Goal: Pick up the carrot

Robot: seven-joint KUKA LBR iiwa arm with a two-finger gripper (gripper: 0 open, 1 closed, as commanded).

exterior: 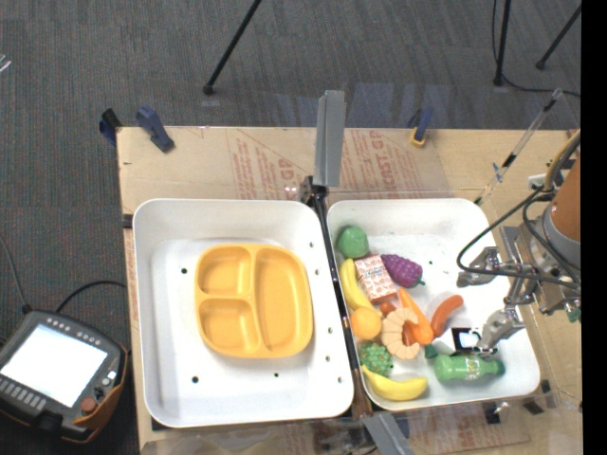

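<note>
Two shallow white bins sit side by side on the plywood surface (237,164). The left bin (161,230) carries a yellow divided plate (254,301) with three compartments, lying near its middle.

The right bin (455,218) holds a crowd of toy foods along its left wall. The carrot (412,309) lies near the centre of that bin, slanting from upper left to lower right, its orange body touching a round ridged peach-coloured piece (402,336) below it. Just beside it on the right lies an orange-red sausage (447,313), apart from the carrot by a thin strip of white floor. Above the carrot sit a small pink carton (377,278) and a purple bunch of grapes (402,270); a green pepper (353,242) sits farther up. A banana (349,283) runs along the left wall, an orange (366,323) below it, then a green broccoli (376,358) and a second banana (396,385) at the bottom edge. A green bottle (467,368) lies on its side at the lower right.

The gripper (489,339) reaches in from the right — low over the bin floor, just above the green bottle and well to the right of the carrot. Its fingers stand slightly apart, nothing between them.
</note>
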